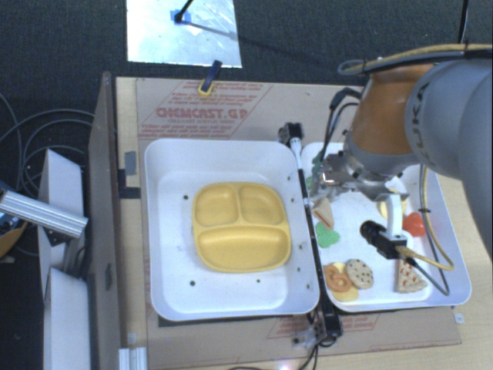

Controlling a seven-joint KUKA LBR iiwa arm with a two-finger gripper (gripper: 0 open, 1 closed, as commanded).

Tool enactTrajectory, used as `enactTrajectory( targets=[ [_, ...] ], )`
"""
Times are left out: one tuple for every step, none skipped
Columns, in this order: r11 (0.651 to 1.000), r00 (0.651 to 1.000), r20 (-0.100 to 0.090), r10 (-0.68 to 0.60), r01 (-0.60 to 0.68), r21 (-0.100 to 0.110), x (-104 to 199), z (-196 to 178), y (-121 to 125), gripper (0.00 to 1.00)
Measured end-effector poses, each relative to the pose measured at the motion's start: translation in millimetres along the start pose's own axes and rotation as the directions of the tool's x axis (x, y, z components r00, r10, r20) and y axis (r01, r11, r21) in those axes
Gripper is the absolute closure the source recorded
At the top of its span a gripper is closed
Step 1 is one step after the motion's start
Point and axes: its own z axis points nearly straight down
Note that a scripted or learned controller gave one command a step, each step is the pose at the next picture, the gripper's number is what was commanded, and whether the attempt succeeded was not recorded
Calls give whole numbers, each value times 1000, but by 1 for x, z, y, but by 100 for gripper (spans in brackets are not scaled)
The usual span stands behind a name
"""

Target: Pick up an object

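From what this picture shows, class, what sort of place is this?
Probably a robotics lab bench, not a kitchen: a robot arm reaches over a white bin of toy food, and loose cables lie alongside.

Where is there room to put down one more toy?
The left bin has bare floor all around the yellow plate, widest at the left and front. The plate's three hollows are bare too. The right bin is crowded: cookie, pizza slice, and the arm above.
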Motion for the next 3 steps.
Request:
enactTrajectory(
  targets=[
    [1000, 1000, 3, 6, -6, 6, 47, 6, 12, 100],
    [1000, 1000, 6, 16, -16, 3, -15, -28, 32, 100],
    [1000, 1000, 4, 9, -10, 7, -4, -73, -2, 100]
  ],
)
